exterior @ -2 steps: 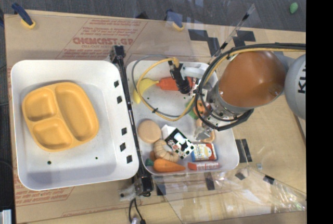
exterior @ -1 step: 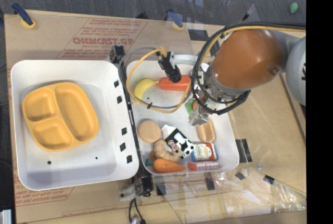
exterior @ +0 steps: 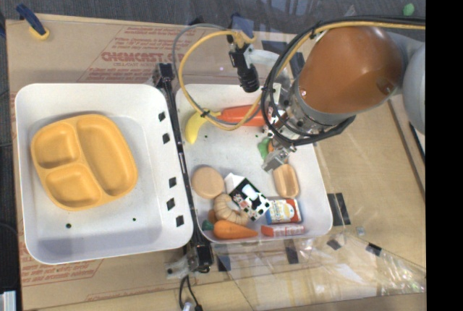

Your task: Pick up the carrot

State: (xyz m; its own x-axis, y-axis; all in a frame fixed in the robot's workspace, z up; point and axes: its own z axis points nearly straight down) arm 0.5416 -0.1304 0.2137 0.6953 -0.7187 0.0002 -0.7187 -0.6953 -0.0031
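Red "CHEMCAST" print on bench [exterior: 137, 56] | carrot [exterior: 233, 231] in right bin [exterior: 318, 190] | claw [exterior: 275, 154] state: cannot tell

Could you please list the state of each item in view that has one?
Carrot: lying flat at the right bin's far end, not gripped.
Second carrot: lying at the near edge.
Banana: lying beside the first carrot.
Yellow tray: upright in the left bin, compartments bare.
Claw: low over the right bin.
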